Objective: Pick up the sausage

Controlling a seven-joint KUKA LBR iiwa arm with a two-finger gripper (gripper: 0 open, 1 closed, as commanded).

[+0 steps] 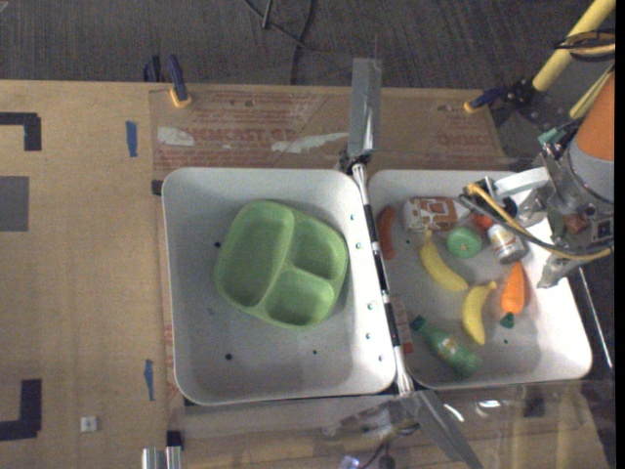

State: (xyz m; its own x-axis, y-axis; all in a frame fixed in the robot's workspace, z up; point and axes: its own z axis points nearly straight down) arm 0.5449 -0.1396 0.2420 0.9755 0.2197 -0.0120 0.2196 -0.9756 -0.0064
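The sausage [387,233], a short reddish-orange link, lies along the left wall of the right bin [557,360], close to the divider between the two bins. My gripper [559,254] hangs over the right side of that bin, under the grey wrist with its orange band. It is far to the right of the sausage, above the carrot's end of the bin. Cables and the wrist body cover its tips. Nothing hangs from it that I can make out.
The right bin also holds a small carton [431,213], a green round toy [465,242], a can [505,244], two bananas [441,267], a carrot [514,291] and a green bottle [447,348]. A green divided plate [283,262] sits in the left bin [195,360].
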